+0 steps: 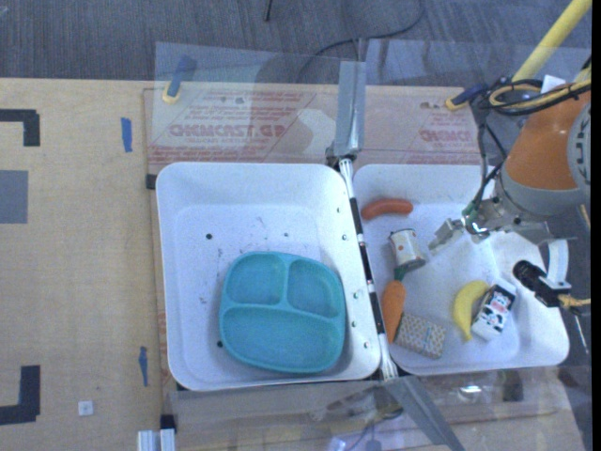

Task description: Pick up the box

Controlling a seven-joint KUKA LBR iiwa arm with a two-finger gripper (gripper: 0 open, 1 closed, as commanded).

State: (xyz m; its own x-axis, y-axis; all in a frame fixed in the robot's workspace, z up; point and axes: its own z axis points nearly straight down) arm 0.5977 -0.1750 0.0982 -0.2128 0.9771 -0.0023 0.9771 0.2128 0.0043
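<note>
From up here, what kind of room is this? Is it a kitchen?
Probably a robot test lab, not a kitchen. A grey and orange arm hangs over two white bins on a taped wooden bench, and the food, like the banana and carrot, looks like toys.

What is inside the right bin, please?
The right bin holds a sausage, a can, a carrot, a box, a banana and a small carton. The arm covers its far corner.

Grey arm (554,172) with a broad orange band — black cables looped above, metallic gripper (460,230) below
</note>
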